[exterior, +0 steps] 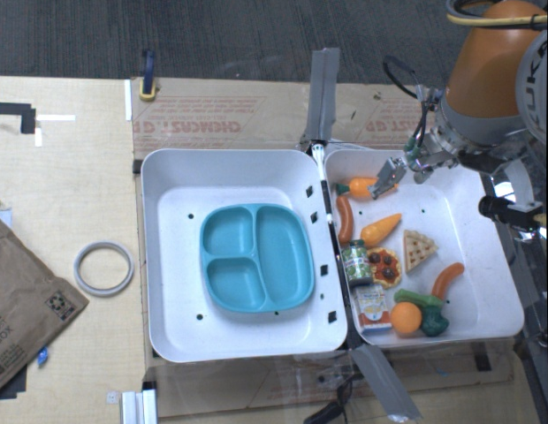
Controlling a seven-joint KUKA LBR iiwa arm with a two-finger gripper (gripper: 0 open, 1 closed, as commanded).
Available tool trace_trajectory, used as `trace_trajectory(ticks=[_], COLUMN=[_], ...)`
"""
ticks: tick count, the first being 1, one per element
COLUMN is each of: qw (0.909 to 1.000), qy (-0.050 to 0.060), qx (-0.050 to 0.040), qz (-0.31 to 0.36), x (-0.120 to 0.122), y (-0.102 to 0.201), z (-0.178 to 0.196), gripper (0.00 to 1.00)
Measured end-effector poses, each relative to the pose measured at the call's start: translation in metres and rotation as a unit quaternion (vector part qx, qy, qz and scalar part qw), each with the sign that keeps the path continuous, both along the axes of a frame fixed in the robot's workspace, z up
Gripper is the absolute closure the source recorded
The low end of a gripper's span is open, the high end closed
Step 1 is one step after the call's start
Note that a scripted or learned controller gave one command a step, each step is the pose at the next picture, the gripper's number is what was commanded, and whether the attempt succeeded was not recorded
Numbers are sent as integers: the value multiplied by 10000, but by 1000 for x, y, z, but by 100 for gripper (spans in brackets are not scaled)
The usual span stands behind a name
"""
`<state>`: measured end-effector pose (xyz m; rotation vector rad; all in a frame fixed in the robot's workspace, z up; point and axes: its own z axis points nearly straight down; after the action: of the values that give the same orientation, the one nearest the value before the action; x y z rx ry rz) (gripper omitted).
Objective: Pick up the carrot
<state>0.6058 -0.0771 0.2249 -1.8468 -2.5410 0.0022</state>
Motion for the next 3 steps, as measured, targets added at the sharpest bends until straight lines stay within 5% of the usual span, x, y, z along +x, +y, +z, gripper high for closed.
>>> trace_trajectory(ticks=[1,2,3], qw=[9994,9974,9975], qy=[17,-2,9], qx=[7,6,11], qz=[344,727,702], x=[4,-22,-22], y=[-28,-33,-35], z=[-96,-135,-128], gripper=[0,0,100])
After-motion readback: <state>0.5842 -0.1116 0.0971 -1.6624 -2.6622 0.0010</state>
